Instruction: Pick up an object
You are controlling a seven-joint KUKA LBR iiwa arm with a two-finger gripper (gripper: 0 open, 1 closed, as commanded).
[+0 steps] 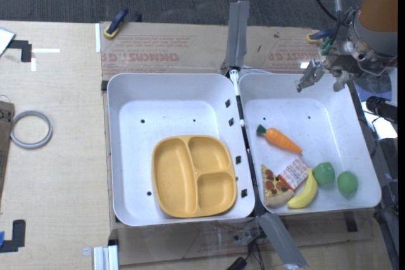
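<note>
Two white bins are seen side by side on the table (57, 199). The left bin (126, 98) carries a yellow divided plate (193, 175). The right bin (342, 120) holds the candidates: a toy carrot (281, 140), a pizza slice (273, 185), a small printed packet (295, 172), a banana (305, 190) and two green round fruits (324, 174) (347, 183).

The pincer (324, 74) is seen over the far right corner of the right bin, raised above the rim, with nothing seen between the fingers. Two finger tips appear spread apart, so it is judged released, not grasping.

No item is picked yet; the step is judged as the approach.

Key relation: all objects lie toward the camera from the pincer, in the near half of the bin, well apart from it. The carrot is the nearest, down and slightly left of the pincer in the view. Its long axis runs diagonally, leaf end toward upper left, tip toward lower right. It lies alone on bare bin floor, so a grasp across its short axis is judged easiest. The pizza slice, packet and banana are touching or overlapping, so a clean grasp there is judged riskier.

A tape roll (28, 129) is noted on the table at left.
</note>
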